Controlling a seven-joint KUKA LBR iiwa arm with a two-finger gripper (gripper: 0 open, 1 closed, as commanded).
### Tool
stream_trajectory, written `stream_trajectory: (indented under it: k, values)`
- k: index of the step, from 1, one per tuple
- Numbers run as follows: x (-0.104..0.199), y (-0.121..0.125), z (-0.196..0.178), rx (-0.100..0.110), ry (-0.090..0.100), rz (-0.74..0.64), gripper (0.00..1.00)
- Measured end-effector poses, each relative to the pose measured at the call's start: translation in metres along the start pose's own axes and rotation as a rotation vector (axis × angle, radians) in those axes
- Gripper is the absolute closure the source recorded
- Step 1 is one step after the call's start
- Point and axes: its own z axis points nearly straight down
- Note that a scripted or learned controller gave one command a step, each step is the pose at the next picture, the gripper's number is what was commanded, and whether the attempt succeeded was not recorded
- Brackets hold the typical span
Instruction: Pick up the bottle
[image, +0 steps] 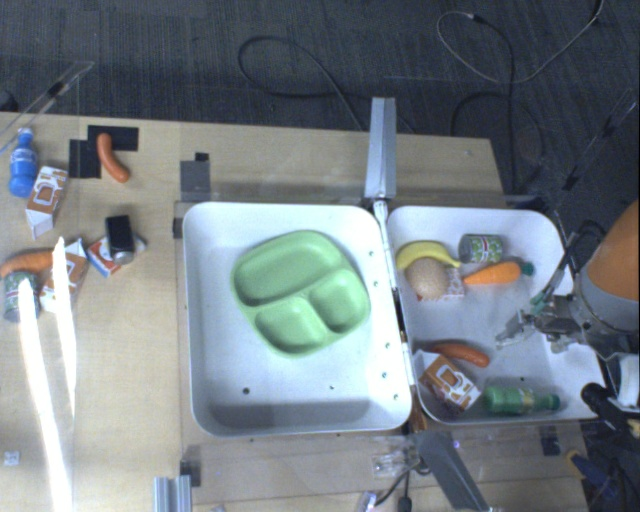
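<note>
The green bottle (520, 402) lies on its side along the near edge of the right bin (545, 225), close to that bin's near right corner, cap pointing right. Just left of it, in the near left corner of the same bin, sits a small brown-and-white carton (448, 384), and above the carton a reddish sausage (462, 353) lies slantwise.

The arm comes in over the right edge of the right bin, grey with its orange band showing at the side. Its end effector (532, 322) hangs over the middle of that bin's right half, above the bottle and apart from it. Nothing sits between the thin metal fingers, but I cannot tell from here whether they are spread or closed.

Toward the far side of the right bin there is a yellow banana (425, 254) near the far left corner, a brownish round fruit (428, 280) just beneath it, an orange carrot (492, 274) pointing right beside that, and a green can (482, 247) lying near the far edge.

The left bin (215, 380) holds a green divided tray (300, 292), set about in its middle at a tilt.

Outside the bins, the left part of the worktop (130, 400) carries loose odds and ends: a small blue bottle (22, 165) near the far left corner, a carton (46, 195) beside it, an orange sausage (113, 160) on a black patch, and a small black block (120, 235) further toward the near side.
</note>
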Motion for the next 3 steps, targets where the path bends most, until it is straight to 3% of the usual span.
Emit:
stream_trajectory:
  k: [1,2,3]
  values:
    - [0.033,-0.006,0.043,-0.01,-0.004,-0.056,0.0]
    - [-0.005,-0.001,0.043,-0.012,-0.001,-0.26,0.0]
    - [0.033,-0.005,0.043,-0.014,-0.005,-0.2,0.0]
